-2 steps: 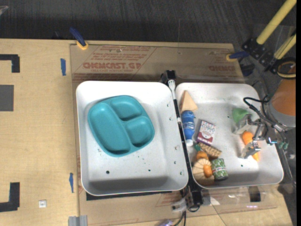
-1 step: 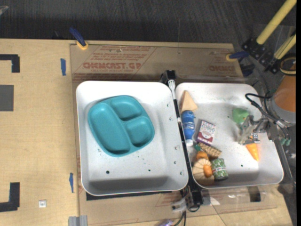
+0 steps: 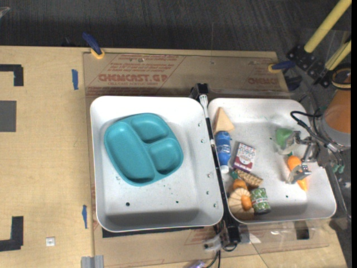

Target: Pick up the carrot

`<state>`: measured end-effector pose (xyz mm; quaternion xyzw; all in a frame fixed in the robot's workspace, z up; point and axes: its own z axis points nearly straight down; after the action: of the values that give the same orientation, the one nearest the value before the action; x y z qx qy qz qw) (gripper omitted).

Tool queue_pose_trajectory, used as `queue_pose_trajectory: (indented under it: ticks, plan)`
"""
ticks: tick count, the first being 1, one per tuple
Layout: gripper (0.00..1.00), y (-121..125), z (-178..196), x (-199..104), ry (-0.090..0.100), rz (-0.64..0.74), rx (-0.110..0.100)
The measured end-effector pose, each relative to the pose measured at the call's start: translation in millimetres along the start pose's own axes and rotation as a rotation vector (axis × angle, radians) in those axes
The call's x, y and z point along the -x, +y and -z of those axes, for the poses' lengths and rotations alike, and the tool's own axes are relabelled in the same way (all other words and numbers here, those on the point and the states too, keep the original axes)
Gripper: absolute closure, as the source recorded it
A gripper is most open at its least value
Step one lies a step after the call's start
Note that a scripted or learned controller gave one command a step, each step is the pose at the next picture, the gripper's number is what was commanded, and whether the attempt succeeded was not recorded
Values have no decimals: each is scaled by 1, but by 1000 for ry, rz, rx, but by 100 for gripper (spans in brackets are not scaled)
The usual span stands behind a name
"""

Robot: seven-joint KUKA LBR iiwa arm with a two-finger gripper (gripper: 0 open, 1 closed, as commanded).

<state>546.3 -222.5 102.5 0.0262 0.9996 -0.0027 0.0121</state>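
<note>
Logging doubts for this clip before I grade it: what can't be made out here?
- Claw: camera view; small, metal parts overlap, so open or shut is unclear.
- Carrot: the claw covers part of it, so grip is uncertain.
- Arm: cut off by the right edge.
- Pink packet: print too small to read.

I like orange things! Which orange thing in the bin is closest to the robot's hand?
The carrot, right at the hand by the right bin's right side. The other orange pieces, like the small pumpkin, sit far over near the divider.
</note>
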Motion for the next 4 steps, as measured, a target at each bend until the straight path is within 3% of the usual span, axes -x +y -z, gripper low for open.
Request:
queue_pose_trajectory:
  ticks: [1,2,3,4]
  plan:
    - [0,29,-12,-15,11,11,1]
    - [100,29,2,-11,-3,12,-1]
    - [0,30,1,-11,-1,12,-1]
    - [100,30,12,-8,-11,13,-3]
